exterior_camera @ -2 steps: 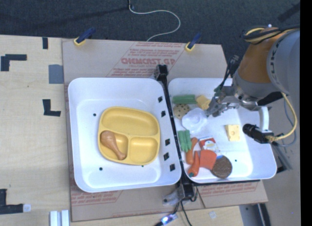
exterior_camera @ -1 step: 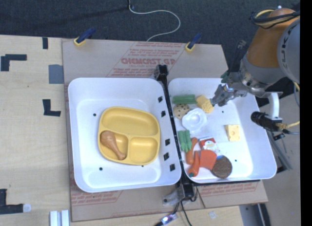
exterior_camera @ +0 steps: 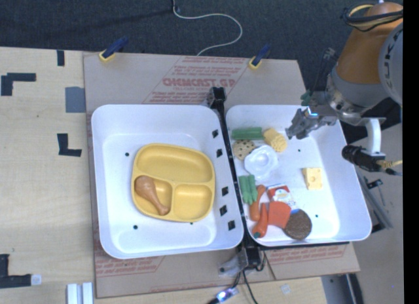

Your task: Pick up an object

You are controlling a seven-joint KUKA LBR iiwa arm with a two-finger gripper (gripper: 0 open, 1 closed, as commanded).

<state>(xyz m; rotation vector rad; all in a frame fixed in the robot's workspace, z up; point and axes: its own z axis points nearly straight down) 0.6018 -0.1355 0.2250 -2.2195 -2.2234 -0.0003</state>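
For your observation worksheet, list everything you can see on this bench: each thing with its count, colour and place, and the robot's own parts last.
Bins: 2, white, side by side.
Divided plate: 1, yellow, left bin.
Drumstick: 1, brown, on the plate.
Corn cob: 1, yellow, right bin, near the gripper.
Cheese wedge: 1, yellow, right bin.
Cookie: 1, tan, right bin.
Green pieces: 2, right bin.
Clamps: 2, blue and yellow, cardboard's far edge.
Arm: 1, grey and orange, right.
Gripper: 1, dark, over right bin.
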